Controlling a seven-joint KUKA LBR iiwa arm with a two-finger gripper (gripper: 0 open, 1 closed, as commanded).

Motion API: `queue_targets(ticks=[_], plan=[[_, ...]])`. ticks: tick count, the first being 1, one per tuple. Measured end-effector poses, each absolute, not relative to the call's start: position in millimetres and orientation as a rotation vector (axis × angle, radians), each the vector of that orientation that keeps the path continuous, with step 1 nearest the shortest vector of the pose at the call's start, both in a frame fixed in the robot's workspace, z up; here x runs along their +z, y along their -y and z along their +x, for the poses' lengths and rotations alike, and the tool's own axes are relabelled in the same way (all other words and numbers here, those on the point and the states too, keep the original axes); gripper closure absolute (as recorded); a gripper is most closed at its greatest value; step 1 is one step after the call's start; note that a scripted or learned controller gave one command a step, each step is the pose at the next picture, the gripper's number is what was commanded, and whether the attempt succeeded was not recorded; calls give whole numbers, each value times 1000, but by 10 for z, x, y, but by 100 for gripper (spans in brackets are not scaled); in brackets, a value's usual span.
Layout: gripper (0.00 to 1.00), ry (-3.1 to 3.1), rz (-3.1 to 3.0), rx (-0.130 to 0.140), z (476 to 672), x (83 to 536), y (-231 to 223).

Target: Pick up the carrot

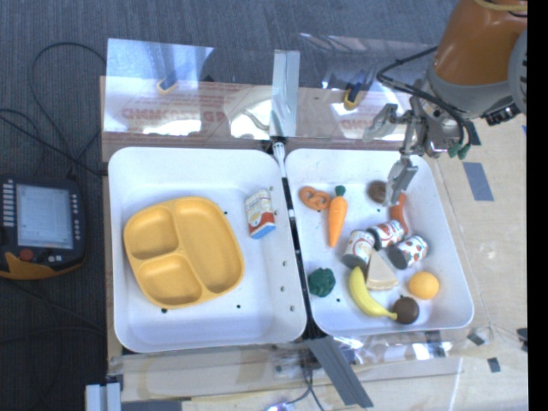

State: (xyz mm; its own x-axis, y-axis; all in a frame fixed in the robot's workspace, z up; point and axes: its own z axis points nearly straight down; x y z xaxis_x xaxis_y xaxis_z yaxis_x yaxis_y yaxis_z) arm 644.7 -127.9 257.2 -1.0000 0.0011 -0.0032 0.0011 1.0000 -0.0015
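Note:
The carrot [336,217], orange with a green top, lies in the right bin [454,229] near its left wall, with the green end pointing to the back. My gripper [400,180] hangs over the back of the same bin, to the right of the carrot and apart from it. It is close to a small brown item [378,191] and above a red-orange piece [397,212]. I see nothing held in it.
Around the carrot lie a pretzel [313,198], a broccoli [322,282], small cans [390,234], a cheese wedge [381,273], a banana [366,294] and an orange [423,284]. The left bin [128,332] holds a yellow divided plate [181,251] and a small carton [260,212].

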Motion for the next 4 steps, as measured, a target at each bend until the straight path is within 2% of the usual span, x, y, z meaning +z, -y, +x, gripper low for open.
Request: queue_targets(ticks=[1, 2, 3, 4], plan=[[0, -3123, -351, 2, 6347, 1775, 975], [0, -3092, -497, -1, 6209, 1074, 1085], [0, -3131, -40, -1, 6230, 889, 1073], [100, -3115, -40, -8, 6272, 1032, 1072]])
